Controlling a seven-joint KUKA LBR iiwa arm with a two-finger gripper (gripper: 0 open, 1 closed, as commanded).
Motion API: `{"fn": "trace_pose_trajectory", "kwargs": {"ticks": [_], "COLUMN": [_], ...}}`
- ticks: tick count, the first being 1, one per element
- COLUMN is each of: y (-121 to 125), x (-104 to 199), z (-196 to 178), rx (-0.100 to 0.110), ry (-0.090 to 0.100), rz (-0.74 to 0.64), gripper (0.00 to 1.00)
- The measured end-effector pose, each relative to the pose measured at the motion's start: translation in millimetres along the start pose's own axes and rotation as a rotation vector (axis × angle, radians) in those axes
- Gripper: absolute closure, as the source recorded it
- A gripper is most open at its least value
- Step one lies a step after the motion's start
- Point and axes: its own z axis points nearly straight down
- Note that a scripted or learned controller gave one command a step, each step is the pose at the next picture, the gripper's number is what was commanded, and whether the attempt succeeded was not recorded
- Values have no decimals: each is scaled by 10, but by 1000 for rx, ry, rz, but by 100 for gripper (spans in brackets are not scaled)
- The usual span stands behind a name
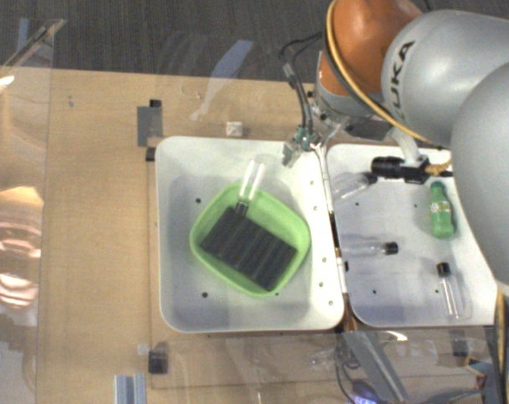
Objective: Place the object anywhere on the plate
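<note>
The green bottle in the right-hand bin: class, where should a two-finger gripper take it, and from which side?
Probably across the middle of its body, coming straight down from above. The green bottle lies flat on the right bin floor, long axis running roughly toward and away from the camera, so fingers should close across its narrow width. Its sides look free.

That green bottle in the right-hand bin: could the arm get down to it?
Probably yes. The green bottle lies in the open in the right bin, nothing on top of it, and the arm already hangs just above that bin.
</note>
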Motion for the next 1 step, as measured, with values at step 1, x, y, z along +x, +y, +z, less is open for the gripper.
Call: {"fn": "trace_pose_trajectory", "kwargs": {"ticks": [1], "y": [-1], "x": [-2], "z": [-1], "rx": [0], "ry": [0], "rz": [0], "gripper": [0]}}
